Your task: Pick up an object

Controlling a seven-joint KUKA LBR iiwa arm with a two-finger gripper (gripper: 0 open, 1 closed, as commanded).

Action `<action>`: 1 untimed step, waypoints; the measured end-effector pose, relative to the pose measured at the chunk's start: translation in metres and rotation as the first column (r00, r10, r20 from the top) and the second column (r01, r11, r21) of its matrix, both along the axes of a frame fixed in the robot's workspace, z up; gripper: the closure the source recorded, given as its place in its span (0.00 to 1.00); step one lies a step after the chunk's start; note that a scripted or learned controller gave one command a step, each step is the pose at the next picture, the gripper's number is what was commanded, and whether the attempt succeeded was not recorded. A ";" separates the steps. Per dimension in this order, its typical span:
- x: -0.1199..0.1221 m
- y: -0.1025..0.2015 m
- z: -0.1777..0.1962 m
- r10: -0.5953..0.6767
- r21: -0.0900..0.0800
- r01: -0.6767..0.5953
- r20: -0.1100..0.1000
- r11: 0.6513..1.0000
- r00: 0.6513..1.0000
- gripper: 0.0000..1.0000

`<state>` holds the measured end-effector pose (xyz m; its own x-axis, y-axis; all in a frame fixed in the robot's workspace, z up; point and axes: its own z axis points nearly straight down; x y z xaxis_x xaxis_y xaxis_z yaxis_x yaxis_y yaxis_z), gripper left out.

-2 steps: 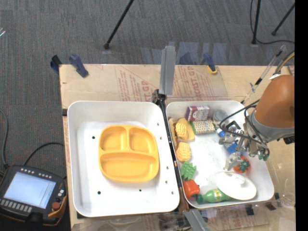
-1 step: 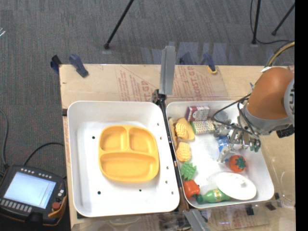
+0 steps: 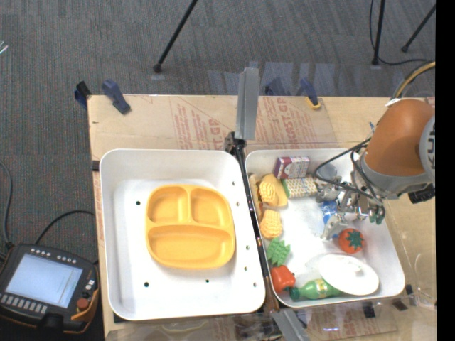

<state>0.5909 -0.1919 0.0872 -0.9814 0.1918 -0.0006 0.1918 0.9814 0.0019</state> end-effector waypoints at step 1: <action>0.001 0.001 0.009 0.003 0.002 -0.003 0.001 1.000 1.000 1.00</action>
